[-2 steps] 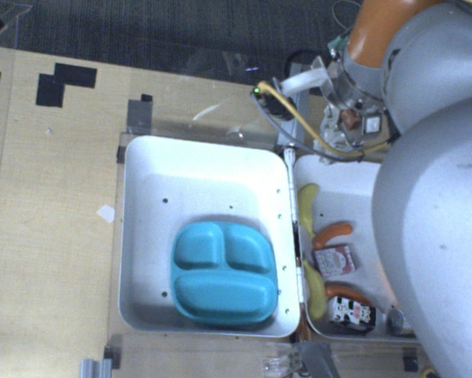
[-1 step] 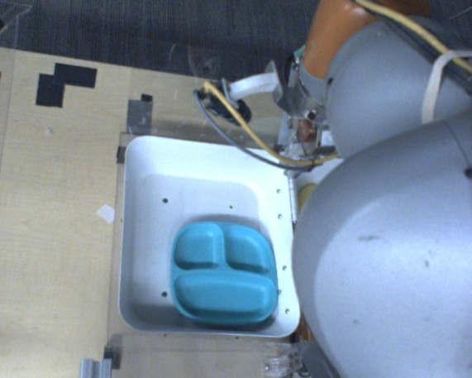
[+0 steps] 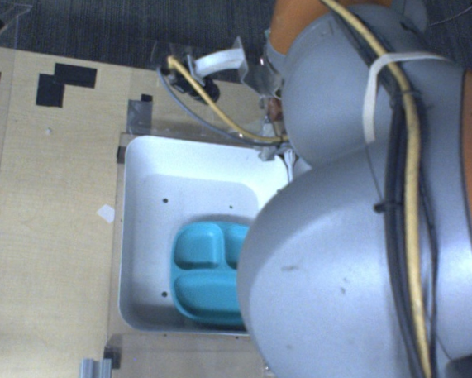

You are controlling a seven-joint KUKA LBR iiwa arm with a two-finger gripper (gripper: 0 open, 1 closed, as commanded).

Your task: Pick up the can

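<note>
The grey arm (image 3: 356, 237) with its orange band (image 3: 299, 7) covers most of the right side and hides much of the white bin (image 3: 149, 184) beneath it. A blue divided tray (image 3: 203, 272) lies in the bin's near part, its right side hidden under the arm. Whatever else the bin holds under the arm is covered.
The bin sits in a light wooden bench (image 3: 41, 232) with black markers (image 3: 63, 83) at the far left. Yellow and grey cables (image 3: 199, 97) loop from the arm above the bin's far edge. A metal bracket (image 3: 139, 115) stands at the bin's far left corner.
</note>
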